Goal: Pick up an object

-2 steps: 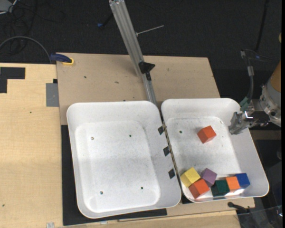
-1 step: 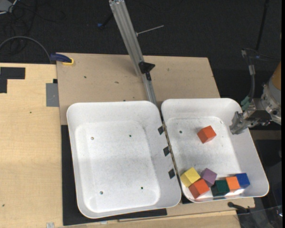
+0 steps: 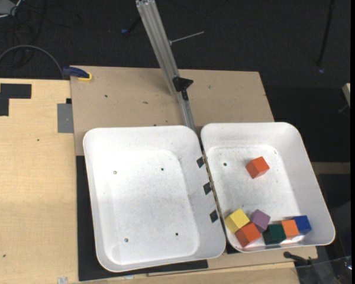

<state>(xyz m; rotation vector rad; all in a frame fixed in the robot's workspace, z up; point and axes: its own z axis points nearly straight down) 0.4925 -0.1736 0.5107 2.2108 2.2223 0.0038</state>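
An orange-red cube lies alone in the middle of the right bin. Along that bin's near edge sits a cluster of blocks: a yellow one, a purple one, a red one, a dark green one, an orange one and a blue one. The clustered blocks touch or nearly touch one another.
The left bin sits beside the right one, joined by black clips along the shared rim. A slanted aluminium post rises behind the bins. Wooden bench surface extends to the left.
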